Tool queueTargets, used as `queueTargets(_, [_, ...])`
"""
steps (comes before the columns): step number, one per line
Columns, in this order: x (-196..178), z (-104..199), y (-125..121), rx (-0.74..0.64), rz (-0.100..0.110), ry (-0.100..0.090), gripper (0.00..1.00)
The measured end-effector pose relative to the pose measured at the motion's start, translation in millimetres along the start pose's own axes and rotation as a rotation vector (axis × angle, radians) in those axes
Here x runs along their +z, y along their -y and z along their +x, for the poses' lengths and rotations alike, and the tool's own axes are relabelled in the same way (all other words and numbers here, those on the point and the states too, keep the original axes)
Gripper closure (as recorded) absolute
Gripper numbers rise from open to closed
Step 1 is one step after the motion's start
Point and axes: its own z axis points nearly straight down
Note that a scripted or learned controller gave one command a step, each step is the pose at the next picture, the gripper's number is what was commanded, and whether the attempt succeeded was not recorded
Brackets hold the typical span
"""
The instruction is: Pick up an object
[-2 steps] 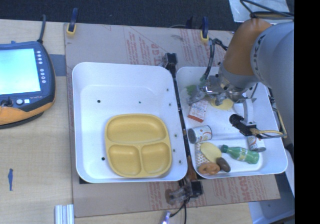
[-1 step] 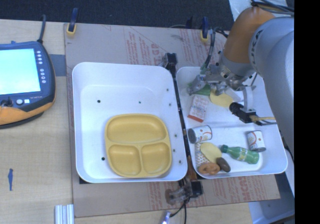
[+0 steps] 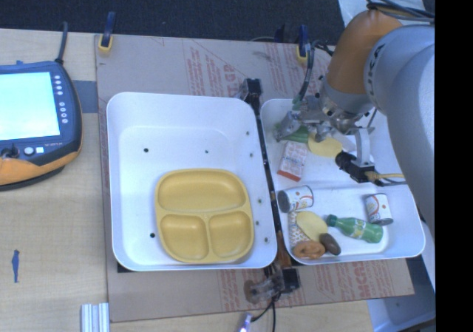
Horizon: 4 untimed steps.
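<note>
We see the arm (image 3: 384,57) reaching in from the right, low over the far end of the right bin (image 3: 403,249), with its pincer (image 3: 314,125) down among the clutter there. Whether the pincer is apart or together we cannot tell: the wrist and the objects beneath it hide that. Nothing is visibly lifted, so we judge the pick not yet done; the arm looks to be at the reaching or grasping stage.

The candidate objects all lie in the right bin. Just under the pincer sit a green item (image 3: 293,133) and a pale yellow piece (image 3: 325,147), either of which may be the target. Near them lies a small red and white packet (image 3: 293,160). Further toward the near end are a small can (image 3: 298,198), a second can (image 3: 378,209), a green bottle (image 3: 356,228) on its side, a yellow fruit-like piece (image 3: 312,224) and a brownish item (image 3: 309,250).

The left bin (image 3: 126,175) holds a yellow divided tray (image 3: 204,214). A handheld controller (image 3: 33,120) rests on the surface at the left.

What is left, as we read it: secure a grip on one object and raise it clear of the bin
</note>
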Motion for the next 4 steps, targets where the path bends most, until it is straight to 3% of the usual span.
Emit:
queueTargets(1, [-10.6,-0.6,-0.1,-0.002,0.001,0.000,1.00])
queueTargets(2, [1.0,-4.8,62.4,-0.002,0.001,0.002,1.00])
queueTargets(3, [0.0,1.2,13.5,0.001,-0.002,0.001,1.00])
queueTargets(4, [-100.0,37.7,111.3,-0.001,-0.002,0.001,1.00])
